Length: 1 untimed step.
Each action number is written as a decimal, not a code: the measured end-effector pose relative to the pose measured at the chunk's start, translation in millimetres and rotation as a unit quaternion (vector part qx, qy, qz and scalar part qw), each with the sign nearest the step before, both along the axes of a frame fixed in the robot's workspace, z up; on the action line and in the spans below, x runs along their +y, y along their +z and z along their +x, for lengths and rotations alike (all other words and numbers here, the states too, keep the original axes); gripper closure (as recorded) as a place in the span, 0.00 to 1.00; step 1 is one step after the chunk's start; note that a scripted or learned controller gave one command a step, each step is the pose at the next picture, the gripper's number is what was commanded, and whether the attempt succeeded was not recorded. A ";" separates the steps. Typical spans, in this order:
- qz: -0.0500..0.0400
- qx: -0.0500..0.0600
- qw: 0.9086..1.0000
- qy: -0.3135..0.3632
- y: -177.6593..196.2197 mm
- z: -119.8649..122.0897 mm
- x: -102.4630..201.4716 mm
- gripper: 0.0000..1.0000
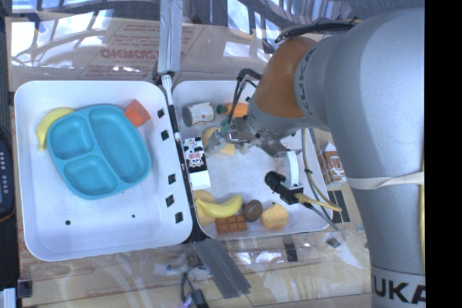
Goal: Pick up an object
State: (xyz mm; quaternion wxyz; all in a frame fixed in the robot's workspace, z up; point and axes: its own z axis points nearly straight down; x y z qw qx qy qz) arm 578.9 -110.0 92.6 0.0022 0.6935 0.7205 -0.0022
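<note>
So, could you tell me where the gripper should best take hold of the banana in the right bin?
Probably the banana at its middle, from straight above, closing across its narrow width. It lies flat with its curve showing, and neighbours crowd its ends and lower side.

Bins: two, a left bin (32,177) and a right bin (238,180)
Blue divided plates: one (97,150)
Bananas: two, one (50,120) by the plate, one (220,208) in the right bin
Orange blocks: one (137,113)
Cans: one (198,113)
Milk cartons: one (194,154)
Chocolate bars: one (231,224)
Brown round pieces: one (252,210)
Muffins: one (275,216)
Arms: one (361,112)
</note>
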 end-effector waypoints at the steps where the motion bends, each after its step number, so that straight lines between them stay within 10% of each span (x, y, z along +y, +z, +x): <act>1: -0.006 -0.001 0.996 0.086 1.7 17.5 3.4 0.00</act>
